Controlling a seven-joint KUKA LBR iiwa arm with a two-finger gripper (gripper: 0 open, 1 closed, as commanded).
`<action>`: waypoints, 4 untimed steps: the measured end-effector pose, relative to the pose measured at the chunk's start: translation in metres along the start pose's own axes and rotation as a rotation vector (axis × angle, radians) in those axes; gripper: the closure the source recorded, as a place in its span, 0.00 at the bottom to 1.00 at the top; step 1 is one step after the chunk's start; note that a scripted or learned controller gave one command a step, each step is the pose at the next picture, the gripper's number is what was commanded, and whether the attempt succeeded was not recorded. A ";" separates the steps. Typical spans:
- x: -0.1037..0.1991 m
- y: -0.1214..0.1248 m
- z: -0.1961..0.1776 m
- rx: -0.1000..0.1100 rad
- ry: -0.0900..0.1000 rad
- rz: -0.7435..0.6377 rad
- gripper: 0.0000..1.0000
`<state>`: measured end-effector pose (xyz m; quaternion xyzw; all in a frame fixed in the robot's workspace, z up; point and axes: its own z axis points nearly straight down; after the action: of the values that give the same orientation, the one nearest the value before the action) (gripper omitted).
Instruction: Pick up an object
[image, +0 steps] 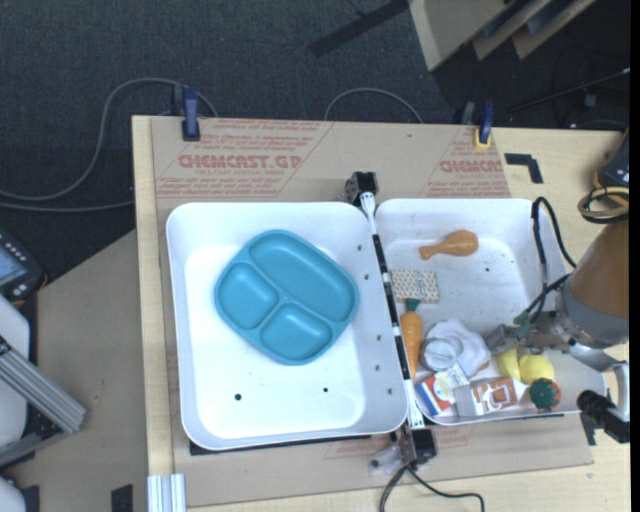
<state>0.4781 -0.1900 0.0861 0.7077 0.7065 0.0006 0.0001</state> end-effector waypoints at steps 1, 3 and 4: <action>-0.030 0.077 -0.110 -0.017 -0.010 -0.005 0.00; -0.023 0.151 -0.157 -0.025 -0.009 -0.010 0.00; -0.007 0.083 -0.021 0.016 0.005 0.000 0.00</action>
<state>0.5610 -0.1969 0.1068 0.7078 0.7064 -0.0033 -0.0075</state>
